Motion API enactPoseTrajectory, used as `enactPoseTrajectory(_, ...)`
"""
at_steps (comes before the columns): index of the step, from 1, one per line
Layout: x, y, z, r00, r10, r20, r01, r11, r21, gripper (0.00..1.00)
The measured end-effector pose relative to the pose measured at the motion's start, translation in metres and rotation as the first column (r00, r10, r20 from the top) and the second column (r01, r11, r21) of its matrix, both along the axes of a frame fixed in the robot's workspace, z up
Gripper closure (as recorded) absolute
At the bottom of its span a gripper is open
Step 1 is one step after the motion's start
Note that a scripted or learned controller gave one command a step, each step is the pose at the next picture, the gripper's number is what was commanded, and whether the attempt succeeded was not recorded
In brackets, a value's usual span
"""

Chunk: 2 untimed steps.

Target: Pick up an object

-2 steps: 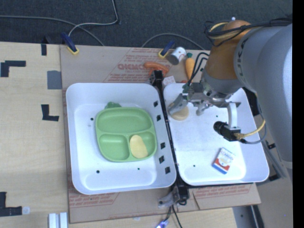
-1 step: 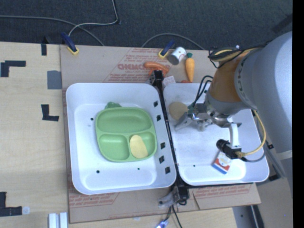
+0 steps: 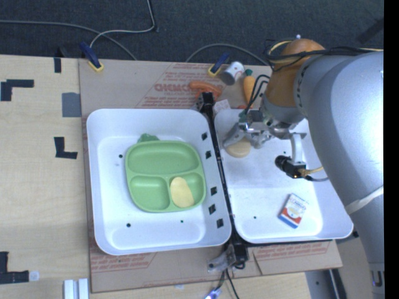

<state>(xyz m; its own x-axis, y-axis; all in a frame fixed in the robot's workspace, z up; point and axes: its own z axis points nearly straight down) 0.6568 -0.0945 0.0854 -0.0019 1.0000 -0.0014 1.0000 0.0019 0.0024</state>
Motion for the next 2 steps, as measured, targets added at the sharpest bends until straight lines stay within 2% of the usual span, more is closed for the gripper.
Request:
enactPoseTrajectory(1, 0.0119, -0.0026, -0.0002, 1.0, 0.001, -0.001, -0.001, 1.0, 0.0, 0.0)
enactPoseTrajectory(2, 0.0118, -0.0019, -0.0002, 1.0, 0.0, -0.002, 0.0, 1.0, -0.001, 0.0)
